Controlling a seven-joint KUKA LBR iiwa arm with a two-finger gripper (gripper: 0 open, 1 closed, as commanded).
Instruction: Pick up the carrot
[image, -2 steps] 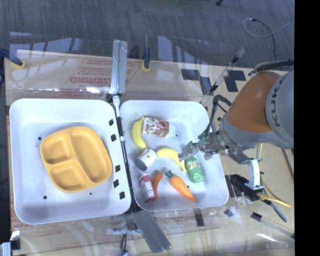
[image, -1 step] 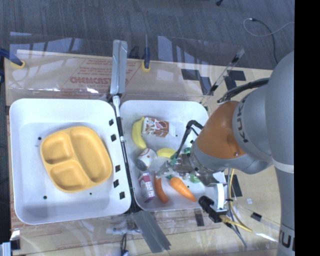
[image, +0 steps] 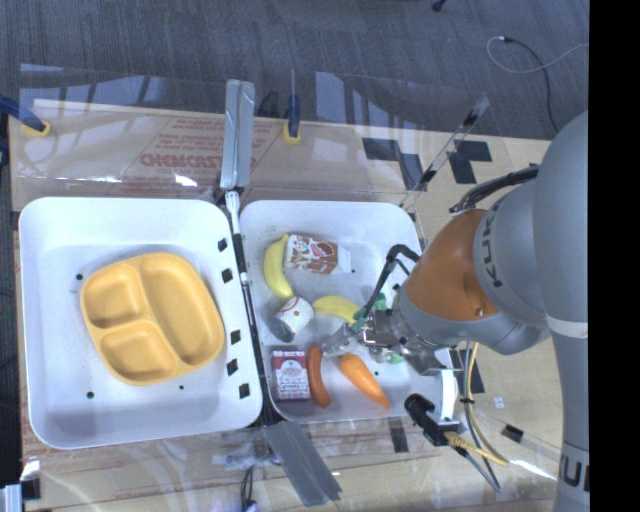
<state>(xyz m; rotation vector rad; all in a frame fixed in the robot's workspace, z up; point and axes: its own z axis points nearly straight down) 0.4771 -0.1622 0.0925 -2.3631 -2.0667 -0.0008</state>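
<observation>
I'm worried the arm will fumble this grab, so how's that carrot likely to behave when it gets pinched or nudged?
The carrot tapers to a point, so it may squirt out of a pinch near the thin end. Its rounded body would probably roll if nudged. It looks like smooth, stiff plastic, likely light, and could slide toward the hot dog beside it.

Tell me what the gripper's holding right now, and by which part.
Cannot be told: the gripper sits just above the carrot, its tip too cluttered to read.
</observation>
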